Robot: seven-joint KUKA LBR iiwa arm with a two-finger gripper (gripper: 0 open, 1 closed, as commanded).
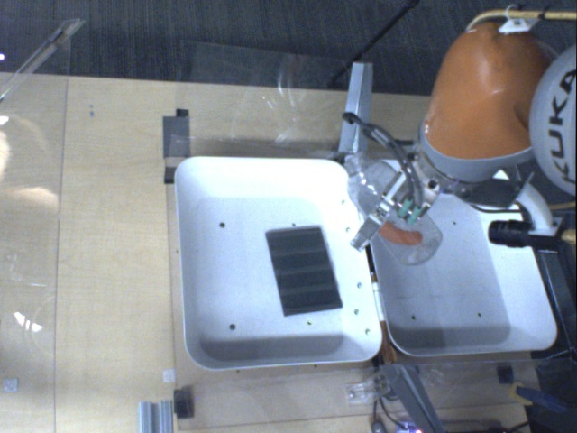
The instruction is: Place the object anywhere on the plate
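From above, the arm (482,88) reaches in from the right, its orange band bulking large over the upper right corner of the bench (99,242), with the grey wrist below it angled down and to the left. The gripper (389,213) hangs over the near-left corner of the right bin (469,305), close to the seam between the two bins, and whether it is clenched or released cannot be told at this angle, since the wrist and its cables crowd the tip. Just beside the tip lies a small orange-red object (403,235), resting on a clear, round plate (420,244) that sits on the floor of the right bin near its left wall. It cannot be told whether the gripper touches the object. The left bin (216,269) holds a dark ribbed rectangular pad (304,270) near its middle, tilted slightly, with bare white floor on every side of it out to the rounded rim. In the right bin, the floor toward the front and right of the plate lies open, while the arm overhangs its back edge.
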